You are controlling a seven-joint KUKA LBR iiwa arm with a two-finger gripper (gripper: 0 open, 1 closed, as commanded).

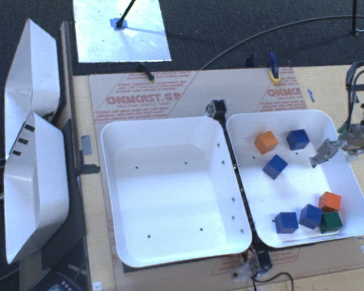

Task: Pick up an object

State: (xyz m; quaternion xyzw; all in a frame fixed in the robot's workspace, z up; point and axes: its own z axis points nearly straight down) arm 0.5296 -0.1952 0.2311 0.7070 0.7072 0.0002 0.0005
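Observation:
The right bin (246, 168) holds several small cubes. An orange cube (266, 142), a blue cube (297, 139) and another blue cube (274, 166) lie in its far half. Along its near edge sit two blue cubes (286, 222) (310, 216), an orange cube (329, 201) and a green cube (330, 222). My gripper (321, 153) reaches in over the bin's right side, to the right of the far blue cubes and apart from them. It touches no cube, and nothing is held in it.
The left bin (173, 192) stands beside the right one, with a black divider strip (234, 169) between them. Spare white bins (35, 153) lean at the far left. A blue clamp (275, 71) sits on the bench's back edge.

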